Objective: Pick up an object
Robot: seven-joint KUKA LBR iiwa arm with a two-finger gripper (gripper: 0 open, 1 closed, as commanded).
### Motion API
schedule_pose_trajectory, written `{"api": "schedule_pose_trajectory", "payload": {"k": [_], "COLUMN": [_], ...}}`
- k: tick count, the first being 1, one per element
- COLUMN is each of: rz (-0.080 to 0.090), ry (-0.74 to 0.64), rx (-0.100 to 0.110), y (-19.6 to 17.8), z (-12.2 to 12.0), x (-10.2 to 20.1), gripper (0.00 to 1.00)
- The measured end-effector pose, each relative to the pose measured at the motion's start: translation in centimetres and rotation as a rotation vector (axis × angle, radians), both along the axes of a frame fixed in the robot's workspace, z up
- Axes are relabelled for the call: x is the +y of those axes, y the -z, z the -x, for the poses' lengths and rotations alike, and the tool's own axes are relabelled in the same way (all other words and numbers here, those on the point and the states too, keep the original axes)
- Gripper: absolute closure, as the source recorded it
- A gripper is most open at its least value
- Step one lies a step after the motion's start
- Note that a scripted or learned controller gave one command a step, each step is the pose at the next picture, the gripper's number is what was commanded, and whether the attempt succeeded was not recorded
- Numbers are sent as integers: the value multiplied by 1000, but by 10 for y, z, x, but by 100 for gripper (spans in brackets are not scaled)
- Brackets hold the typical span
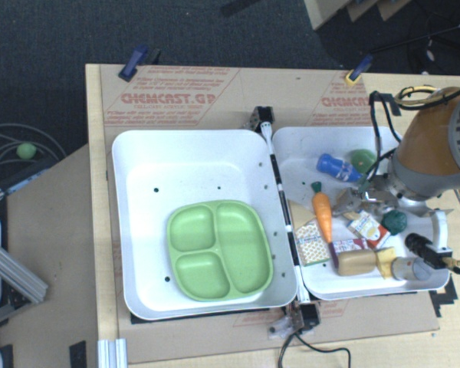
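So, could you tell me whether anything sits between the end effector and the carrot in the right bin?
Nothing visible does. The end effector sits low in the right bin, just right of the carrot, with bare bin floor between them. A blue bottle lies behind and small packets in front, both off that line.

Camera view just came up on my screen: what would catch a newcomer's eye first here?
The pale green divided plate lying alone in the left bin stands out most. Next comes the clutter in the right bin: an orange carrot, a blue bottle, a green ball and small packets. The grey arm with its orange band reaches down over that clutter from the right.
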State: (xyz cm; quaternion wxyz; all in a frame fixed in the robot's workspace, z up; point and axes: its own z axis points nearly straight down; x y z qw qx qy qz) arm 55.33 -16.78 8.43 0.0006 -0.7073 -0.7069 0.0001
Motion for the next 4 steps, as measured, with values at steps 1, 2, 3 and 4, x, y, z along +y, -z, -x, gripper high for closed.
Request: {"api": "schedule_pose_trajectory", "payload": {"k": [1, 2, 3, 4], "rz": [1, 1, 1, 1], "ry": [1, 0, -2, -2], "rx": [-3, -2, -2, -3], "y": [-10, -10, 0, -10], "z": [-1, -1, -38, -38], "x": [0, 0, 16, 16], "gripper": [100, 0, 0, 100]}}
